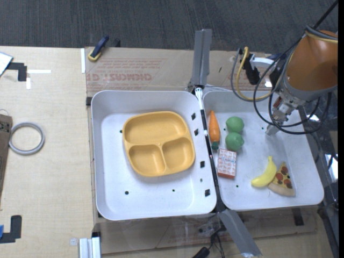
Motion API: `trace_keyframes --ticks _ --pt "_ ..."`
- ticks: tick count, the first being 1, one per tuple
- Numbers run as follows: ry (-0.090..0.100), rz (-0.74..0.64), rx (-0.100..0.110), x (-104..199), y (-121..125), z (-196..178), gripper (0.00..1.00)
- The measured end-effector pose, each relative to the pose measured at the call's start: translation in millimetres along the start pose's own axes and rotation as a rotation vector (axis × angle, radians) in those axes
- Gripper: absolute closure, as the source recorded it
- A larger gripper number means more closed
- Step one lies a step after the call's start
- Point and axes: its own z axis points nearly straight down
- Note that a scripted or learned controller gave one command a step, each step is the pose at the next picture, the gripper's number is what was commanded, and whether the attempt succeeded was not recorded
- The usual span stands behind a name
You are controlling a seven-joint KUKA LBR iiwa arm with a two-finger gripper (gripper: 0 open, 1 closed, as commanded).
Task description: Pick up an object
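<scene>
Your claw [272,127] is hanging over the far part of the right bin [306,198], and nothing is sitting between its fingers; I cannot tell if they are open or closed, because they are too small here.

To the left of the claw and a little nearer to you, two green balls [234,133] are lying close together. Further left, the carrot [214,127] is lying along the wall between the bins, with its long axis running from far to near. Just near of it, the red box [226,163] is lying flat with the same long direction.

Near of the claw, the banana [265,173] is lying diagonally, one tip pointing up toward the claw. The pizza slice [282,180] is touching it on the right.

Far to the left of the claw, the yellow divided plate [158,142] is resting in the left bin [107,198] on the tabletop [48,198].
</scene>
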Motion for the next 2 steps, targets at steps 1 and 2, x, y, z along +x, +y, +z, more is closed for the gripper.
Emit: trace_keyframes --ticks 1,2 --pt "0.002 -0.402 0.003 17.2 6.9 -132.8 1.0" --pt "-0.002 -0.389 0.002 -15.7 -33.2 -84.7 1.0"
